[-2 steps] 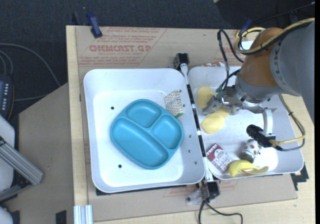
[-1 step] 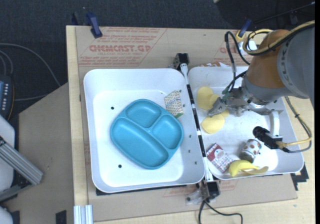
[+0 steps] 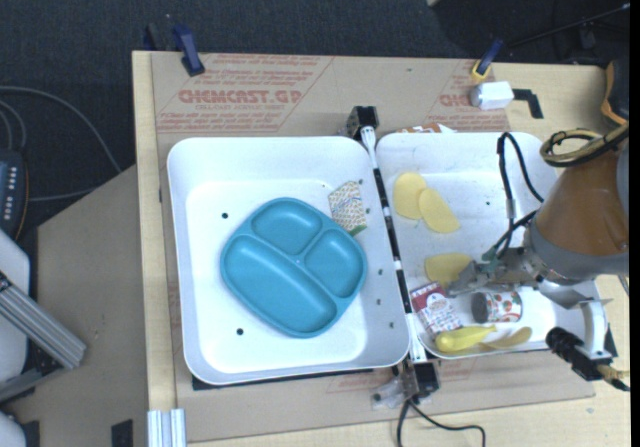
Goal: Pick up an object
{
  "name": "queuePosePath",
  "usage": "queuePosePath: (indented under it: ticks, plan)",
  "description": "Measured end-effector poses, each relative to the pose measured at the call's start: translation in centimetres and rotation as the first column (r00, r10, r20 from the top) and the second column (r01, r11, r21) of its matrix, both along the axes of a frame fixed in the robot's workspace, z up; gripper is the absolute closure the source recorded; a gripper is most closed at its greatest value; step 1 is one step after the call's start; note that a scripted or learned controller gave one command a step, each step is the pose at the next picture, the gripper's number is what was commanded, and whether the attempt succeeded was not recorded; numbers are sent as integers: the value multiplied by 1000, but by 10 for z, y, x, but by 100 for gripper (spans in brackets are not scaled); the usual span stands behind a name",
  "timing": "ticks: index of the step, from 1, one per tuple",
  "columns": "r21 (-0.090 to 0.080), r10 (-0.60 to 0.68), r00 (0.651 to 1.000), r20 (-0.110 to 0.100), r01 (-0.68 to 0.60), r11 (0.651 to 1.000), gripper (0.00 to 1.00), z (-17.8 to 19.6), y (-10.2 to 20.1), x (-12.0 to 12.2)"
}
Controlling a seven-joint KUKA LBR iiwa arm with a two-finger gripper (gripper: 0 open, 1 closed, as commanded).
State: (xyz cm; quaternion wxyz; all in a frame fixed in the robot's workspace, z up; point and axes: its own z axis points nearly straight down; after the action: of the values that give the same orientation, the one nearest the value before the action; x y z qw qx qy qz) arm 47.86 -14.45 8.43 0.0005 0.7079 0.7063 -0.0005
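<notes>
The right bin (image 3: pixel 465 149) holds two pale yellow discs (image 3: pixel 422 201) at the back and a yellow wedge (image 3: pixel 445 265) in the middle. Along its front lie a red and white packet (image 3: pixel 436 312), a small can (image 3: pixel 497 308) on its side and a yellow banana (image 3: pixel 472 338). My gripper (image 3: pixel 486 280) hangs low in this bin, just above the can and right of the yellow wedge. The grey arm with its orange band (image 3: pixel 585 215) hides the bin's right side.
In the left bin (image 3: pixel 186 167) rests a blue divided plate (image 3: pixel 292 265), with a small patterned packet (image 3: pixel 347 205) by its far right corner. A black cable (image 3: pixel 510 175) loops over the right bin. A white block (image 3: pixel 493 94) sits on the bench behind.
</notes>
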Motion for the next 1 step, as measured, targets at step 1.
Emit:
queuePosePath:
  ticks: [1]
  plan:
    - [2,4,1000,2,-4,1000,0,0,49,45]
